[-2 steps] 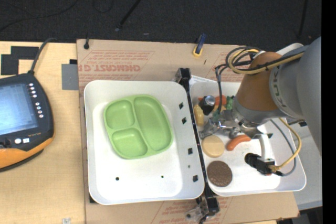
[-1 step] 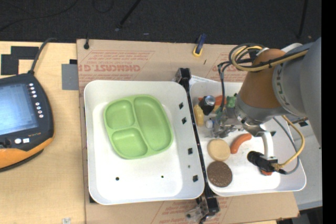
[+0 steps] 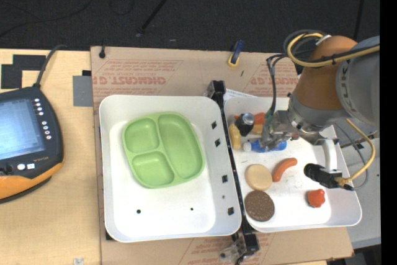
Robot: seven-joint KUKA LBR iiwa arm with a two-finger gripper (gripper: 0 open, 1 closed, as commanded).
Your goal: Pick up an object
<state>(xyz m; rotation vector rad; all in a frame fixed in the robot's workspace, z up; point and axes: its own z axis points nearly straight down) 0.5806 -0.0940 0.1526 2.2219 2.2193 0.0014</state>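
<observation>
The right bin (image 3: pixel 347 217) holds several small things. Along its left side are a yellow piece (image 3: pixel 234 132), a small dark can (image 3: pixel 247 121) and a flat blue object (image 3: pixel 277 146). Nearer the front lie an orange-red sausage (image 3: pixel 284 169), a tan round bun (image 3: pixel 258 177), a brown round patty (image 3: pixel 259 205) and a red piece (image 3: pixel 316 197). My gripper (image 3: pixel 270 137) reaches down at the back left of this bin, right over the blue object and beside the can. The gripper's body hides part of the blue object.
The left bin (image 3: pixel 118 208) holds a green divided plate (image 3: pixel 162 150). A black divider (image 3: pixel 226 152) runs between the bins. A control tablet (image 3: pixel 25 133) lies far left on the bench. A blue-and-yellow clamp (image 3: pixel 236 54) sits on the cardboard behind the bins.
</observation>
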